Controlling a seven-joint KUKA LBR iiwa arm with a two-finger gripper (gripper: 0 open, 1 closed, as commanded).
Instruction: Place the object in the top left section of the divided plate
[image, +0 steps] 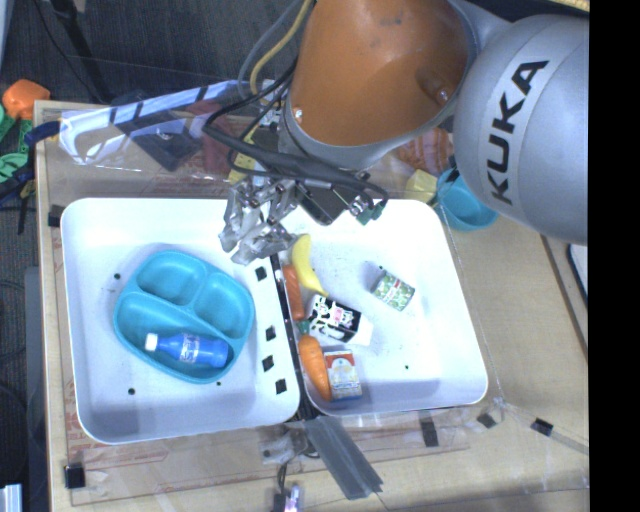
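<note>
A blue divided plate (135, 320) lies in the left bin. A small blue bottle (188, 349) with a white cap rests on its side in the plate's lower section. The two upper sections hold nothing. My gripper (252, 232) hangs over the ridge between the two bins, just up and right of the plate. A yellow banana (301, 262) lies right beside it in the right bin. I see nothing clearly held in the gripper.
The right bin (440, 340) holds a carrot (314, 366), a black-and-white carton (336, 320), a green can (394, 290) and a small orange box (344, 377). A teal cup (464, 203) stands outside the bin's far right corner. The arm's large body looms over the back.
</note>
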